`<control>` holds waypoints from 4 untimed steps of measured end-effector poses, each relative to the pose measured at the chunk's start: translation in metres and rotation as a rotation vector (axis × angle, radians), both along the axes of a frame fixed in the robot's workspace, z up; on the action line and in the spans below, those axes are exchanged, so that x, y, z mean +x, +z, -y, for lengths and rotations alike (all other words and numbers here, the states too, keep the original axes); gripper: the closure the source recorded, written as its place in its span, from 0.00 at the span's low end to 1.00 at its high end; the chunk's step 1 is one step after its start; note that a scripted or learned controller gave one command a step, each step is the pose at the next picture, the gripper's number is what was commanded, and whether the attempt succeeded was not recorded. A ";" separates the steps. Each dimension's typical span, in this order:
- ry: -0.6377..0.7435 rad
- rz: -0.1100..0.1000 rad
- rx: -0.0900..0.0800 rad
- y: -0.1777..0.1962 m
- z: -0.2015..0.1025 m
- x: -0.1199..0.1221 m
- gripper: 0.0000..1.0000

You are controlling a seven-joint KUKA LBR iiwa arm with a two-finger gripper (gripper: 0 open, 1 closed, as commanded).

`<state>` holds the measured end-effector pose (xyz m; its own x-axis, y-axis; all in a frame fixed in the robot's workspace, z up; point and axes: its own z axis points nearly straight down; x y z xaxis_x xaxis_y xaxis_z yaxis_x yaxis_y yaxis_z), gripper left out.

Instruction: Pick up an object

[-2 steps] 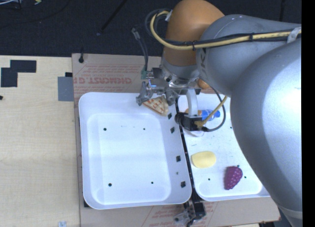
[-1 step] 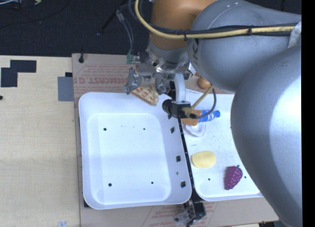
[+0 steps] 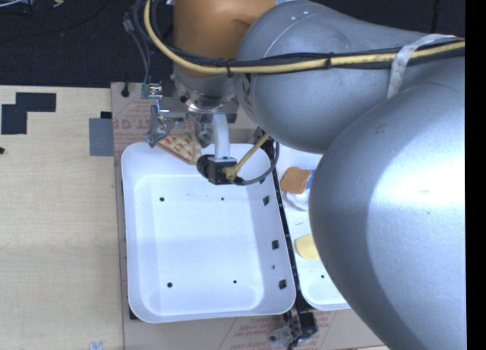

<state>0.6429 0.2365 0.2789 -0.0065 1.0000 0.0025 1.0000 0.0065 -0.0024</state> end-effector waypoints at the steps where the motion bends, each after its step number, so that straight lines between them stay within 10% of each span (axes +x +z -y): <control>1: -0.005 0.001 -0.003 0.020 -0.006 0.001 1.00; 3: -0.004 -0.007 -0.005 0.007 -0.007 -0.170 1.00; 4: -0.005 -0.002 -0.004 0.019 -0.006 -0.167 1.00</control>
<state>0.4758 0.2423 0.2976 -0.0018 1.0000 -0.0015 1.0000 0.0018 -0.0040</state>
